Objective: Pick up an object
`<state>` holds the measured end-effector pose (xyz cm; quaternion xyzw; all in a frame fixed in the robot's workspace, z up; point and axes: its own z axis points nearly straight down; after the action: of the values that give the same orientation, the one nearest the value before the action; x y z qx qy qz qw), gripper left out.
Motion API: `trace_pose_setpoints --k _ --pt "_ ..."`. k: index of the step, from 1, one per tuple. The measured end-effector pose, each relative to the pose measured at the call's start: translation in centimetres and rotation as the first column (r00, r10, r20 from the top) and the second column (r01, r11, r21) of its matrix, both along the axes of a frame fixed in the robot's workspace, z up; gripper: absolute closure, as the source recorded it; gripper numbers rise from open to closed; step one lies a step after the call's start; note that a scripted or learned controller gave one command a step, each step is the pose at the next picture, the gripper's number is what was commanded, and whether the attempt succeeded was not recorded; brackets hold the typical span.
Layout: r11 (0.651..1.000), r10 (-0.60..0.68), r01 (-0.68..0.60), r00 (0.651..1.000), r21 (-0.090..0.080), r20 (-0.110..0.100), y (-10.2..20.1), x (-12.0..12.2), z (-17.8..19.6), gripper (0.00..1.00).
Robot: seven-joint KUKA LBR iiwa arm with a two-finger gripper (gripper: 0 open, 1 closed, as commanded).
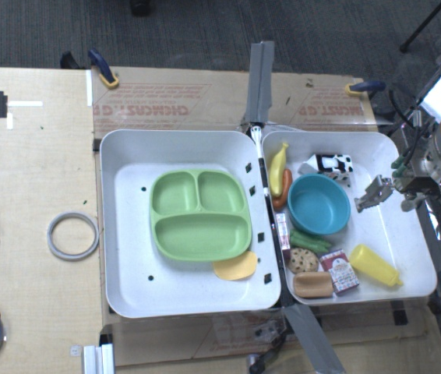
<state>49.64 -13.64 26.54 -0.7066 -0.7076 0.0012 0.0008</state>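
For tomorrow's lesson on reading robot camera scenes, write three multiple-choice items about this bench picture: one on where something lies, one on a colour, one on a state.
1. Where does the green divided plate lie?
A. in the left bin
B. in the right bin
C. on the bare bench

2. What colour is the bowl in the right bin?
A. red
B. blue
C. white

3. How does the gripper stand?
A. clamped on the banana
B. over the right bin with nothing between its fingers
C. resting inside the bowl

Answers: 1 A, the plate sits within the left bin. 2 B, the bowl is blue inside and out. 3 B, bare white bin floor shows beneath it; the banana lies apart.
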Motion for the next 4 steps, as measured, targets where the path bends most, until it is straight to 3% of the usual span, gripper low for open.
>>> trace_pose_setpoints --k 1,2,3,4 --pt "0.997 -0.078 0.078 0.997 0.001 0.001 0.5 1.4 -17.4 0.0" --pt "0.996 -0.086 0.086 0.996 -0.003 0.007 0.1 1.5 -16.3 1.0" --pt "0.983 0.185 -0.185 0.983 0.0 -0.001 5.5 4.2 -4.5 1.0" --pt "0.857 0.515 -0.515 0.857 0.0 0.002 2.3 3.1 -2.0 1.0"
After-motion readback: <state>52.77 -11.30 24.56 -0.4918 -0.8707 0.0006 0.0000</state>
